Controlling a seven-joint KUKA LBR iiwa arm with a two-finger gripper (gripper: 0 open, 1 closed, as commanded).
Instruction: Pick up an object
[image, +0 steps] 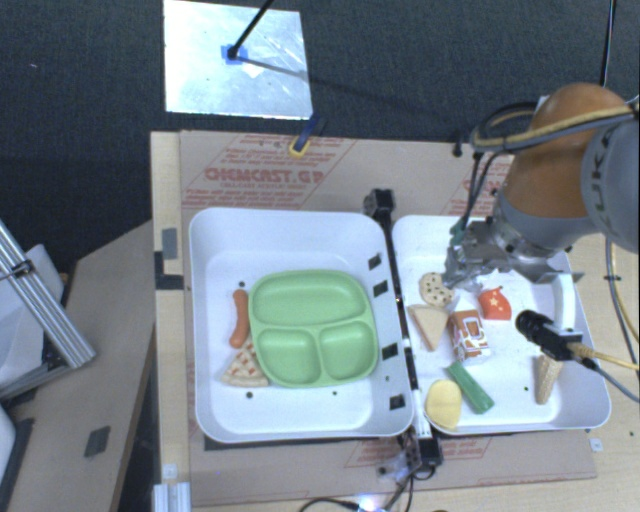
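**Hovering over the right bin, nothing visibly held**

Starting at the left, the shallow white left bin (205, 330) carries a pale green three-compartment plastic plate (312, 327). Just beside the plate's left edge lies a slim orange-red toy sausage (240, 316), and below that a tan waffle-patterned toy pizza wedge (244, 368) touches the plate's lower left corner.

Across the central divider, the shallow white right bin (590, 400) holds the loose items. A round brown chocolate-chip toy cookie (434, 289) sits near the divider, with a beige triangular toy sandwich slice (430, 326) below it and a small orange-and-white toy carton (468, 335) just beside that. A red toy strawberry-like piece (494, 303) lies to the right of the cookie. Lower down, a yellow toy lemon (444, 402) touches a green stick-shaped toy (470, 387). A tan toy ice-cream cone (546, 377) lies near the right wall.

The grey two-finger gripper (462, 270) hangs over the cookie and the red piece; whether the jaws are apart or together cannot be told.
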